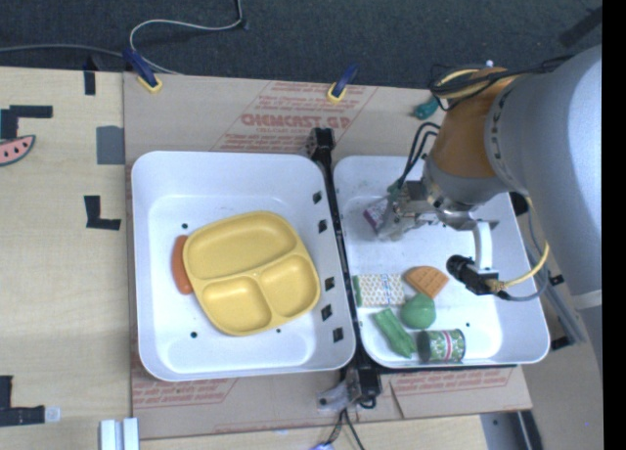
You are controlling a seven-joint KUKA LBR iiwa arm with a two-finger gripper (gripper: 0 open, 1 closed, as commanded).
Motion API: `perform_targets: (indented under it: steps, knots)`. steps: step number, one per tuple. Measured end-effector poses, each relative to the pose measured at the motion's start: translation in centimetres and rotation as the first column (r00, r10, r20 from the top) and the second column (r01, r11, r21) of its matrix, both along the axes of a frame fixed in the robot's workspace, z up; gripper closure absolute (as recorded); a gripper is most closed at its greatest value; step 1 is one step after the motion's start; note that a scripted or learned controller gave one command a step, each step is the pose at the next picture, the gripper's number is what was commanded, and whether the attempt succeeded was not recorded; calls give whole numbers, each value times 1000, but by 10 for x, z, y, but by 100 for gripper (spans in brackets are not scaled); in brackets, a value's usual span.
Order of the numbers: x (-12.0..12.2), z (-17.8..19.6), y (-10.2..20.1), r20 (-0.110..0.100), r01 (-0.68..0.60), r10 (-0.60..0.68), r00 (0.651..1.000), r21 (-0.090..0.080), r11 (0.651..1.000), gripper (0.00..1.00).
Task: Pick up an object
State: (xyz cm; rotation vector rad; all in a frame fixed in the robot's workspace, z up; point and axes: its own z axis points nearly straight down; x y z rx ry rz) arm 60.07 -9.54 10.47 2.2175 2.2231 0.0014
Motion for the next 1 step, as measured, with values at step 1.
perform_targets:
  steps: [1]
  knots:
    - [0,0,0,0,0,0,1000,0,1000,0]
